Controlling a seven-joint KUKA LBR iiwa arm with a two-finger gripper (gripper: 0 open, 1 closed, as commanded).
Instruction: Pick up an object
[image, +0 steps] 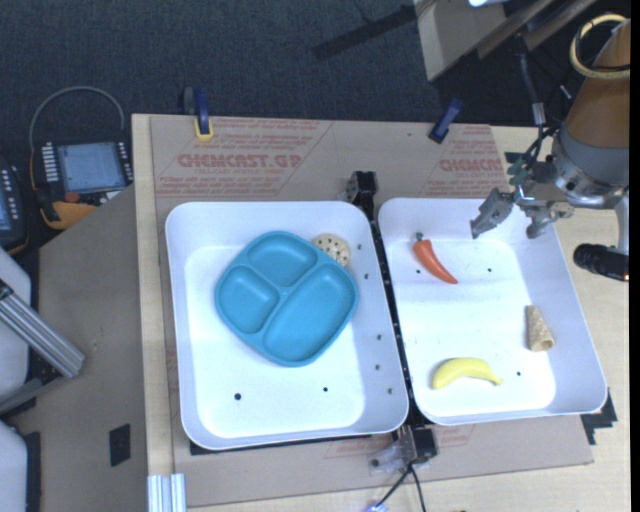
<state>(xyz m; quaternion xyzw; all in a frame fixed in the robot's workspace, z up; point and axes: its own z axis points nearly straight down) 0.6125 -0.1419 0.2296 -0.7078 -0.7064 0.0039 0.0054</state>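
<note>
While the pincer hangs open, the carrot lies near its left.

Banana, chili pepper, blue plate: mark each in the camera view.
banana (465, 373), camera view, middle of its yellow body, right bin.
chili pepper (434, 260), camera view, middle of its red-orange body, right bin.
blue plate (287, 297), camera view, ridge between its compartments, left bin.

- The left bin holds a divided plate, with a cookie tucked against the plate's far right edge.
- The right bin holds a chili pepper at its far left, a banana near the front, and a bread roll to the right of both.
- The gripper hangs over the right bin's far edge, beyond the chili pepper.
</note>
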